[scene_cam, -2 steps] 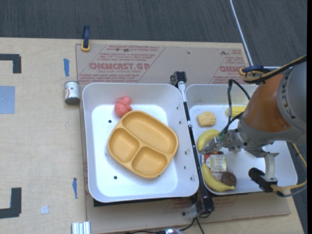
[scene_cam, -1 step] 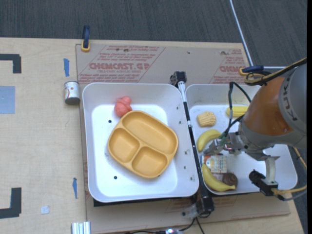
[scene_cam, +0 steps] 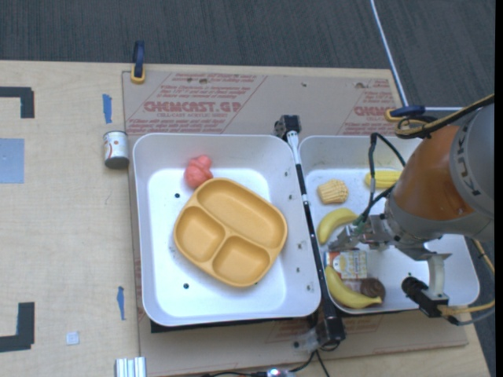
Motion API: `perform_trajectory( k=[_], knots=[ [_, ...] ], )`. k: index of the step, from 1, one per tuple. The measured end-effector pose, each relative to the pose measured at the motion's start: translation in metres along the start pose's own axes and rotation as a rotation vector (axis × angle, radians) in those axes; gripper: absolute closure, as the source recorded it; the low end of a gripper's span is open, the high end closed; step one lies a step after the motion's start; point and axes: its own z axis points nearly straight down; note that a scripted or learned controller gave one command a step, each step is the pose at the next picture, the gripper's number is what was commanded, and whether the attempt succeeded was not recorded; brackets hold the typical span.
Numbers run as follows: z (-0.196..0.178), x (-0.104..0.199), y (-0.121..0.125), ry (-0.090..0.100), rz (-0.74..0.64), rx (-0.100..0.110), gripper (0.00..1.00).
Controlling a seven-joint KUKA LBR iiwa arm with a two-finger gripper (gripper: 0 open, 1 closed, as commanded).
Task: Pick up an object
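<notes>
My gripper (scene_cam: 351, 242) hangs low over the right bin (scene_cam: 339, 152), near its left side. Directly at it lie a small curved banana (scene_cam: 335, 224) and a printed packet (scene_cam: 354, 264), and whether it touches either is unclear. A second banana (scene_cam: 348, 293) with a dark brown piece (scene_cam: 371, 289) on it lies along the bin's front edge. A corn cob (scene_cam: 332, 190) sits farther back. A yellow item (scene_cam: 382, 180) pokes out from behind the orange wrist band (scene_cam: 428, 179).
The left bin (scene_cam: 148, 234) holds an orange three-part plate (scene_cam: 229, 232) and a pink lump (scene_cam: 198, 170) at its back. A small tin (scene_cam: 115, 148) stands on the bench left of the bins. Cables run across the right bin's back right corner.
</notes>
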Motion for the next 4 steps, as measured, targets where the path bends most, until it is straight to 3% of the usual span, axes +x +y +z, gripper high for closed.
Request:
perform_trajectory(
  k=[2,4],
  knots=[
    [0.0002,-0.0005,-0.0168,0.001,-0.001,0.002,0.00],
    [0.0005,-0.0061,-0.0177,0.003,-0.002,0.004,0.00]
  ],
)
